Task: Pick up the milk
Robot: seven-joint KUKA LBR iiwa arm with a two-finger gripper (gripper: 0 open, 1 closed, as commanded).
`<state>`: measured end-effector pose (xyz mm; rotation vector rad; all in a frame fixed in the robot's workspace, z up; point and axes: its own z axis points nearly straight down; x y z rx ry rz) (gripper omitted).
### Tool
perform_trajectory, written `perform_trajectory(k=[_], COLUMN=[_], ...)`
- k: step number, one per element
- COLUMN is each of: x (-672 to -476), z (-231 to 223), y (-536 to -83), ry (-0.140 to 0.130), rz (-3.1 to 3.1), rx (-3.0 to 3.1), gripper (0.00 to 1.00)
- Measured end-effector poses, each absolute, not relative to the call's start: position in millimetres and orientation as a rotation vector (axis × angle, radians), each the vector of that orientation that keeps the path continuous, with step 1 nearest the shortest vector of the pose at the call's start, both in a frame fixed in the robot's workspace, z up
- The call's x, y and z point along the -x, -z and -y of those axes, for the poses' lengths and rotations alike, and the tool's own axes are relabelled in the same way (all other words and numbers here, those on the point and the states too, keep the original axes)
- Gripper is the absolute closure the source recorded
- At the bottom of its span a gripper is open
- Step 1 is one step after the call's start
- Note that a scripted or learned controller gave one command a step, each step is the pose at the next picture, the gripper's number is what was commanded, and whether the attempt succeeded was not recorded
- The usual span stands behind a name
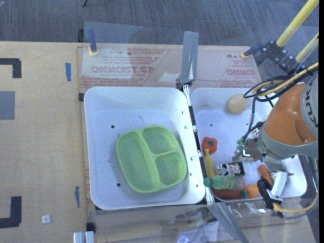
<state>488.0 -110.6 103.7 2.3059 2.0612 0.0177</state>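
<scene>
Camera view: the milk is seen lying in the right bin, beside a yellow bottle and a red pepper. The gripper is held just above it; its opening cannot be told.

Along my worktop's far edge, the clear sheet reads "CHEMCAST GP" in mirrored red letters. Its other print is too faint for me to read.

Divided plate in left bin (milk in right bin).
</scene>
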Motion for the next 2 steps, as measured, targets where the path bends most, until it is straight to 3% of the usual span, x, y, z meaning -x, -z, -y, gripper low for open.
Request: perform_trajectory(k=[1, 2], x=[-505.7, -478.2], z=[39, 20], y=[-184, -198], ry=[0.001, 0.002], rz=[-2.540, -2.784], rx=[-1.849, -1.465], gripper=[1.00, 1.00])
